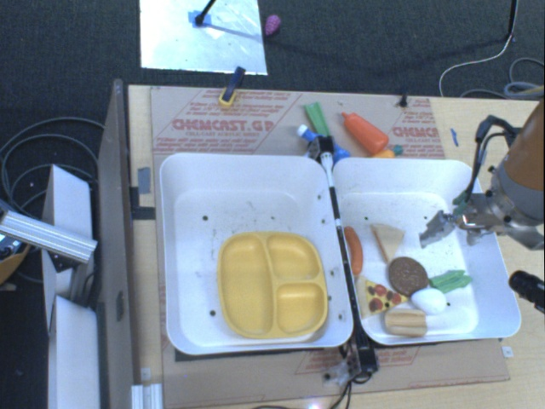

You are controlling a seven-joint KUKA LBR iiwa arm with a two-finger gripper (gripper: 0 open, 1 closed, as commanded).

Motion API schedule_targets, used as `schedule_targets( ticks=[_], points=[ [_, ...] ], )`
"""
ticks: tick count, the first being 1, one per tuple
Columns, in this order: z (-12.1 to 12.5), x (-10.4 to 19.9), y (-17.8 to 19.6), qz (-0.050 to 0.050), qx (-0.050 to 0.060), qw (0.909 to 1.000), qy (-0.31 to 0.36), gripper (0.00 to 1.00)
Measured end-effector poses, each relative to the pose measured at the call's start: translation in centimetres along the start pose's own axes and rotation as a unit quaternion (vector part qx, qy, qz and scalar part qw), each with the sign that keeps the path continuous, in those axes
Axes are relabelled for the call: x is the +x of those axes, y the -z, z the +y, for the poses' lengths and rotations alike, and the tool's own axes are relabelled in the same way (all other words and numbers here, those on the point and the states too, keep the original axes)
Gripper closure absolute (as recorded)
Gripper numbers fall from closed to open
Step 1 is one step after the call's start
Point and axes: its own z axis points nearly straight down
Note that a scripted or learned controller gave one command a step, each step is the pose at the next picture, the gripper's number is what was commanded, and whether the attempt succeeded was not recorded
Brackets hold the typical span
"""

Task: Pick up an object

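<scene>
Pincer (436, 228) hangs with fingers spread and holding nothing over the right bin (490, 313), just above the toy food clustered at its near edge: cheese wedge (388, 240), brown cookie (408, 274), white egg (429, 300), green bean pod (450, 280), pizza slice (381, 296) and sausage (353, 249).

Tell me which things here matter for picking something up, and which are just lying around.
Job: gripper, right bin, cheese wedge, cookie, egg, pizza slice, sausage, bun.
Lying about: yellow tray, carrot.
</scene>
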Motion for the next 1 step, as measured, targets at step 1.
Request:
schedule_targets(
  ticks=[1],
  points=[
    [-0.02, 2.51, -6.12, 0.001, 0.003, 1.0, 0.001, 0.0]
  ],
)
